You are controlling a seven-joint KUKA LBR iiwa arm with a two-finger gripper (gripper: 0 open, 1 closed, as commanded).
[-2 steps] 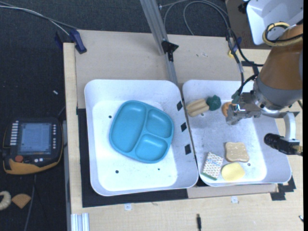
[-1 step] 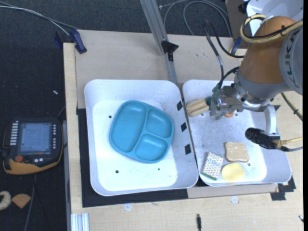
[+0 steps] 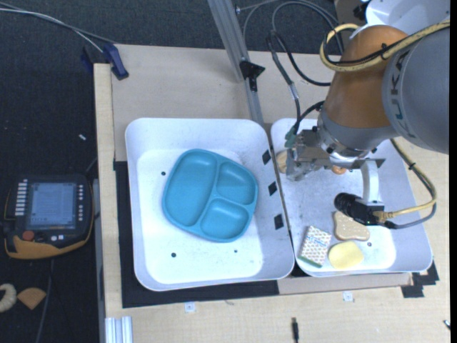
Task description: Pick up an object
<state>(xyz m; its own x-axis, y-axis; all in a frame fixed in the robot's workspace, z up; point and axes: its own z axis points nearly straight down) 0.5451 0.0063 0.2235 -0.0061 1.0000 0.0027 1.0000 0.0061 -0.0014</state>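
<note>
Fingers of the gripper (image 3: 305, 161): spread or pressed together cannot be told, wrist in the way. Small tan item (image 3: 282, 161): just beside, against the right bin's (image 3: 407, 191) left wall. Step judged: approach, nothing seen held. Next move needs wall clearance. Bin centre bare; patterned packet (image 3: 314, 245), beige piece (image 3: 348, 227) and yellow disc (image 3: 346, 256) at near edge. Left bin (image 3: 143, 191): blue plate (image 3: 211, 194).

two bins (image 3: 151, 264); one blue tray (image 3: 211, 194), yellow disc (image 3: 345, 255), patterned pad (image 3: 315, 244), tan biscuit (image 3: 349, 227)
</note>
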